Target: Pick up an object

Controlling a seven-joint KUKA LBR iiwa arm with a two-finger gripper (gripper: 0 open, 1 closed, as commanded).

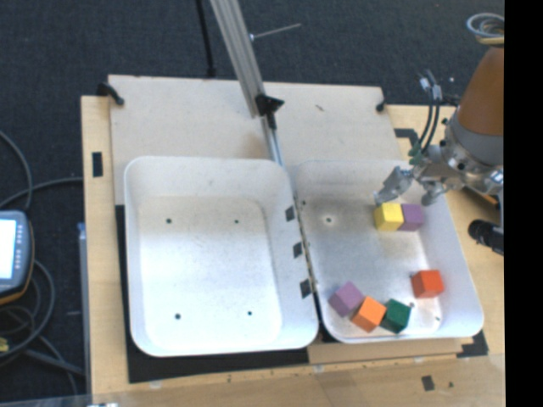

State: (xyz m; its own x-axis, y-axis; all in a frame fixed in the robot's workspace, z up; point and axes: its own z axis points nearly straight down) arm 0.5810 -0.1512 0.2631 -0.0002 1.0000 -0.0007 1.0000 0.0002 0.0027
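Arm [479, 100] slanting in — fingers [392, 185] spread just above yellow block [389, 217].

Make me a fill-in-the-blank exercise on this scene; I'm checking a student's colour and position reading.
1. The small yellow cube touches a pale ___ cube.
2. All the blocks lie in the ___ white plastic bin.
3. The dark green cube sits beside an ___ cube near the front rim.
4. The two-finger gripper hangs above the ___ cube.

Missing words: purple; right; orange; yellow

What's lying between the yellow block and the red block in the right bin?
Nothing: the camera view shows bare bin floor between the yellow block and the red block.
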